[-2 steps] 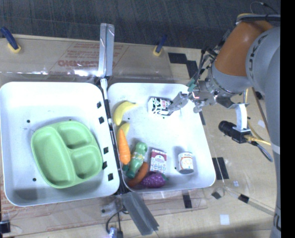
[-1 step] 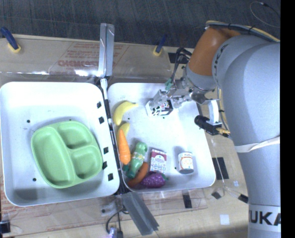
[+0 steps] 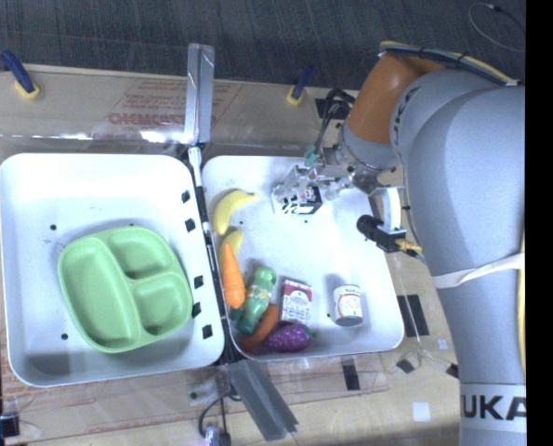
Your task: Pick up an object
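A: Where is the gripper (image 3: pixel 296 196) now?

B: It is over the far part of the right bin (image 3: pixel 374 328), a little right of the banana (image 3: pixel 228 206). I cannot tell whether it is open or closed; that part of the picture is too small and cluttered. I see nothing held in it.

A: And the things it can pick up?

B: They all lie in the right bin. The banana is near the divider, level with the gripper and on its left. Below the banana is the carrot (image 3: pixel 232 273), along the left wall of the bin. Then a cluster in the near part: a green bottle (image 3: pixel 255 299), a small red box (image 3: pixel 296 300), purple grapes (image 3: pixel 290 337) and a small white can (image 3: pixel 348 305). The left bin (image 3: pixel 20 184) has just a green divided plate (image 3: pixel 125 287).

A: Which one is nearest to the gripper?

B: The banana, I think. It lies just beside the gripper, toward the left of the picture. Its long axis runs from upper right to lower left, a bit curved. The cluster is well apart, toward the near edge.

A: So what does the next move depend on?

B: In my judgement, a short shift left to the banana and closing across its narrow width, not along its length. The divider wall close behind it may be a difficulty.
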{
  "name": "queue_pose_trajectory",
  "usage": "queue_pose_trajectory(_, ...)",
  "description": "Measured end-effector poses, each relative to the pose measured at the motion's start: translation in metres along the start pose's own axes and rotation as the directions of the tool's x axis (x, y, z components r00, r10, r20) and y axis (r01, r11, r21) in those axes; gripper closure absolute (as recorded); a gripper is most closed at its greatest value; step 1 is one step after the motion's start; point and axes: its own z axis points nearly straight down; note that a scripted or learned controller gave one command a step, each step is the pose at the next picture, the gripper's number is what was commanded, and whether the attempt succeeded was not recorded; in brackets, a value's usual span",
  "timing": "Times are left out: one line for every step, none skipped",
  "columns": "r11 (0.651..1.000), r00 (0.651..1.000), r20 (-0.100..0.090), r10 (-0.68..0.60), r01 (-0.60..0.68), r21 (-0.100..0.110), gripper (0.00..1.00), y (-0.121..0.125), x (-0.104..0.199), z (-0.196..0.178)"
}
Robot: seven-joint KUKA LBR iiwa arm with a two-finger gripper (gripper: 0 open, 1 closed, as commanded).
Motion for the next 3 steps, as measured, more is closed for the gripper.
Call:
queue_pose_trajectory(1.000, 1.000, -0.002, -0.008, 0.008, -0.002, 1.00, 0.003, 0.002, -0.013)
queue_pose_trajectory(0.999, 0.999, -0.008, -0.045, 0.046, 0.018, 1.00, -0.009, 0.106, -0.104)
queue_pose_trajectory(0.999, 0.999, -0.008, -0.045, 0.045, 0.019, 0.00, -0.010, 0.105, -0.104)
